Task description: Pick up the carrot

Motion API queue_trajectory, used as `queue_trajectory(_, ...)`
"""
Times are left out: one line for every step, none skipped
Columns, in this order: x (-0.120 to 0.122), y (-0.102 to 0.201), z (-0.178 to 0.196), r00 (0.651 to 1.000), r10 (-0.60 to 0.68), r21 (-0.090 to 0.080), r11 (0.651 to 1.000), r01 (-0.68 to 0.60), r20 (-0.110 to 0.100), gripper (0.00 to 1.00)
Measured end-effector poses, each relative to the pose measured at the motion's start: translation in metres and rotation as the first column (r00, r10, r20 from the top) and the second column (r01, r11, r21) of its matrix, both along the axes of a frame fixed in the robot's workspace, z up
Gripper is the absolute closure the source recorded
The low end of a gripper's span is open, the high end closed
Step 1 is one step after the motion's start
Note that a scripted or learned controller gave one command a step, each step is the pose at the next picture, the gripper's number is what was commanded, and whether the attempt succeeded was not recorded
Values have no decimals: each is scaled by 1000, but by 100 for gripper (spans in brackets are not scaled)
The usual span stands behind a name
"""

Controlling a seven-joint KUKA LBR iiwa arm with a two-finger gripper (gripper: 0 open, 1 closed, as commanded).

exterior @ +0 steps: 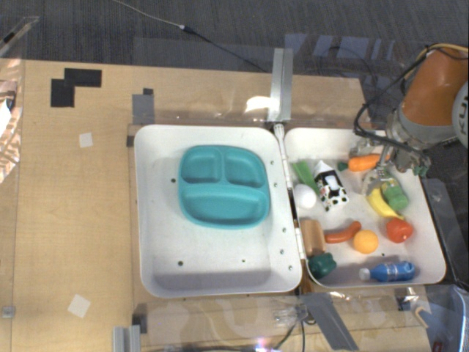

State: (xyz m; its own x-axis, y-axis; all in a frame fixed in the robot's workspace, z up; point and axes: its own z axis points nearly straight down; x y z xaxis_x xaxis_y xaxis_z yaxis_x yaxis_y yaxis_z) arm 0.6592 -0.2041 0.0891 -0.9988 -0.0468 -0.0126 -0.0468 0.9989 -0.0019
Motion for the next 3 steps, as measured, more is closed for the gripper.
queue_trajectory(9,0,-1,992,-128,5,992,128,-23,0)
queue_trajectory(6,1,-2,938,-346,3,938,346,-28,0)
queue_trajectory(13,1,14,939,-344,6,939,344,10,100)
